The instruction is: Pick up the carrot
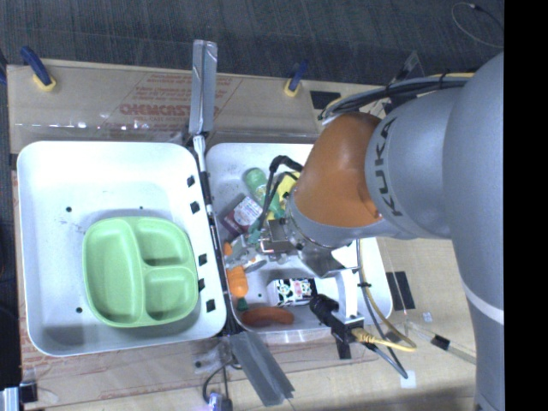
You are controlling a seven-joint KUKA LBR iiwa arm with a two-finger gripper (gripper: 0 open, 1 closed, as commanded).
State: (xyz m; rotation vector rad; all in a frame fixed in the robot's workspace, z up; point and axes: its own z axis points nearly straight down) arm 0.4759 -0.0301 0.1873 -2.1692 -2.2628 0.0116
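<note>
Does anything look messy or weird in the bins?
Nothing looks broken or spilled. The right bin is a jumble: the carrot, a green bottle and other small things lie crowded under the arm. The green tray sits a little crooked in the left bin.

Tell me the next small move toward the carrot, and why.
Probably a short shift toward the divider, then straight down. The gripper hangs in the right bin, just right of the carrot, which lies against the bin's left wall, with a reddish sausage-like item close below, so a vertical approach looks safest.
</note>
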